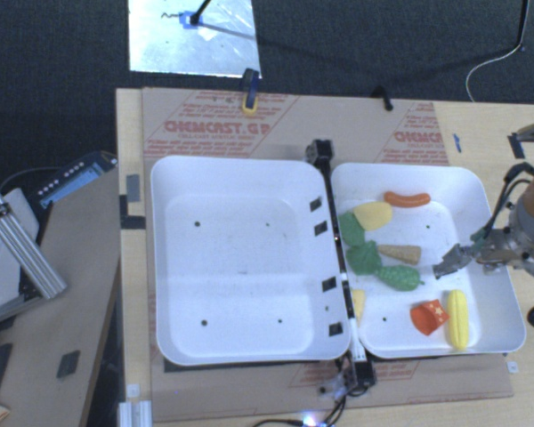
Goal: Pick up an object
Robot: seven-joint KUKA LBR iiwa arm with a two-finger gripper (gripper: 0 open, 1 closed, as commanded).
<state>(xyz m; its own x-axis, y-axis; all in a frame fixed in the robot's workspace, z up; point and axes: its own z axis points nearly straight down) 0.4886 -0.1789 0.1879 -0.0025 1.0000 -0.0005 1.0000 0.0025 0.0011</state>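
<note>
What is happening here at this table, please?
A robot arm reaches in from the right over the right bin, which holds small toy foods: a sausage, a yellow piece, green pieces, a tan wedge, a red piece and a corn cob. Its gripper sits low above the bin floor near the tan wedge and green pieces. Nothing is seen between its fingers, so no object is picked up yet. The left bin lies beside it.

The arm is cut off by the right edge behind the claw; only its wrist part shows. The claw's finger state cannot be determined. A pale yellow item, far left of the claw, is partly hidden by the bin wall.
</note>
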